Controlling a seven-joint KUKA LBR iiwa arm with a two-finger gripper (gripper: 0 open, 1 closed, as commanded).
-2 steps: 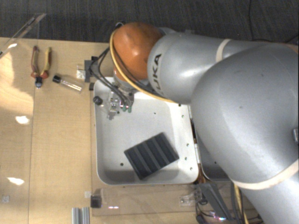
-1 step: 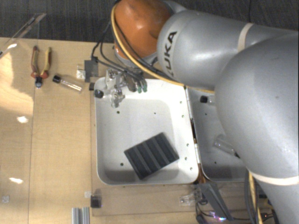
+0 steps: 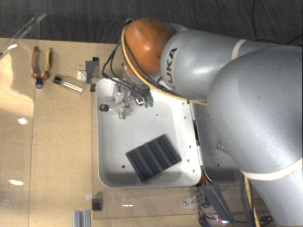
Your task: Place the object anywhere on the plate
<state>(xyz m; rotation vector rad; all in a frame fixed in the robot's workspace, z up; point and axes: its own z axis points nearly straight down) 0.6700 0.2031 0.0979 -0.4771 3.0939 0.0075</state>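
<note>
Camera view: end effector low over the left bin

Hovering at the far-left corner of the white bin (image 3: 106, 174): end effector (image 3: 124, 102), finger state impossible to tell. Lying flat near that bin's front edge, well apart from the end effector: black ribbed plate (image 3: 153, 157). Left of the bin on the table (image 3: 52, 150): red-handled pliers (image 3: 40, 64).

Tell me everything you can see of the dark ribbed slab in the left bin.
The dark grey ribbed rectangular slab lies flat on the floor of the left shallow white bin, in its lower middle part, turned at a diagonal. Parallel ridges run along its length; the surface looks matte, like rubber or plastic. Nothing rests on it, and the arm's hand hangs apart near the bin's upper-left corner.
</note>
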